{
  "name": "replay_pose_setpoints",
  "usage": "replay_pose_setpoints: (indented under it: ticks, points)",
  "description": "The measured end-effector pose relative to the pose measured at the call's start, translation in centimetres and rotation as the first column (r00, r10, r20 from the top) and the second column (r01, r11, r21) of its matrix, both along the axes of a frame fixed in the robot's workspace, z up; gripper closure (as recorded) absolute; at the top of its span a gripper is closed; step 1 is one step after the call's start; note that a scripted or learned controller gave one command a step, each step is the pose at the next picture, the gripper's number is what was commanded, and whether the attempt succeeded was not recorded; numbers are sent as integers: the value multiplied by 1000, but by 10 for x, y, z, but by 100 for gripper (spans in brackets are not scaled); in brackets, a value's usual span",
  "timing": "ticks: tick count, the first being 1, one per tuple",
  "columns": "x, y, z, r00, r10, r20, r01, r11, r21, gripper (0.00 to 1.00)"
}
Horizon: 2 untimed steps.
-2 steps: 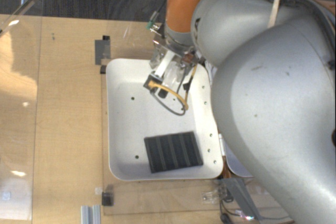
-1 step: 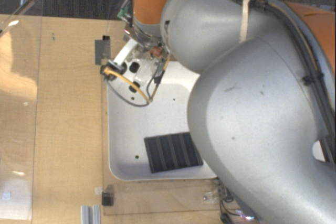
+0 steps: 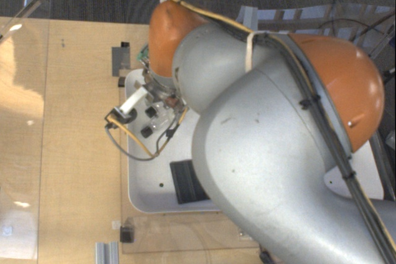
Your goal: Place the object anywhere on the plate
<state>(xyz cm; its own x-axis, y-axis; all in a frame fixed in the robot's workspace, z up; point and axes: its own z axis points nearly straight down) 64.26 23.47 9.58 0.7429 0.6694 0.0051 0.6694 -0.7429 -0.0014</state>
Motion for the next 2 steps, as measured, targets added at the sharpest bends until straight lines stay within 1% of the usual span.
replay_pose_setpoints:
  ticks: [1,2]
  points:
    - [6,-10,119,925,379,2,-379,925,-4,100]
    - [25,0,10,629,777,-6,-777,629,-2,100]
